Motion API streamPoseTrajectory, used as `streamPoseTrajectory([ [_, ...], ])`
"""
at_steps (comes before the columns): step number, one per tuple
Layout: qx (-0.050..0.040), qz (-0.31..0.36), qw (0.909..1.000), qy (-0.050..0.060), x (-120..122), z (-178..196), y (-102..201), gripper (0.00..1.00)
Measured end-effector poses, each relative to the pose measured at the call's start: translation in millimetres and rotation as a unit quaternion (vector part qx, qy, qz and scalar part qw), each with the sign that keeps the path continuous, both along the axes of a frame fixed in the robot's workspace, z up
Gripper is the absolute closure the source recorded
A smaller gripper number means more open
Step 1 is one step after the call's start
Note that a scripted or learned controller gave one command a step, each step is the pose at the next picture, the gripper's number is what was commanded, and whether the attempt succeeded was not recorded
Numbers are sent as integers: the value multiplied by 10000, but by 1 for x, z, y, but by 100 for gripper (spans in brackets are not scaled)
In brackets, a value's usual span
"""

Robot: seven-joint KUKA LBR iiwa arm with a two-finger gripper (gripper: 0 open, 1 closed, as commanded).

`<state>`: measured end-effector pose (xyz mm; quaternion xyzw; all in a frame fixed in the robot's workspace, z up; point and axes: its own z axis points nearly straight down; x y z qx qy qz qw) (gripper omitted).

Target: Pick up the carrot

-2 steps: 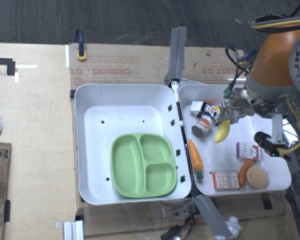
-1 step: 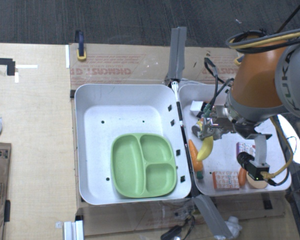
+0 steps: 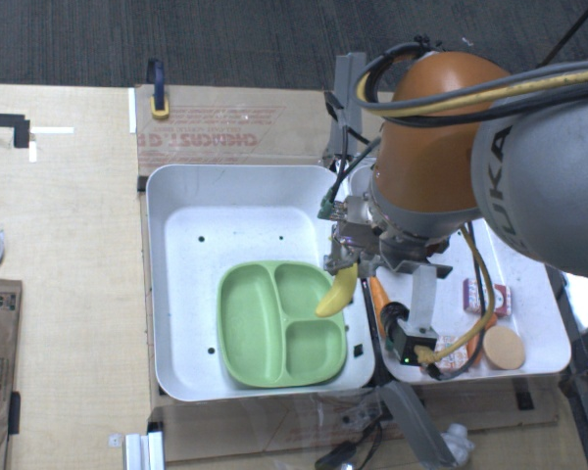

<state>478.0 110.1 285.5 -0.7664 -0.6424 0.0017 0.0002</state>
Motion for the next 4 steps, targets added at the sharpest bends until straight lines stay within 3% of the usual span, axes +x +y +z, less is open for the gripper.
streamPoseTrajectory([
  [1,-13,-1163,9932,3,2,16,7,100],
  [2,-18,-1895,9819,0,6,67,86,100],
  [3,-19,-4466,8947,-14,11,138,33,100],
  [4,-16,-5469,8372,-24,0,123,51,100],
])
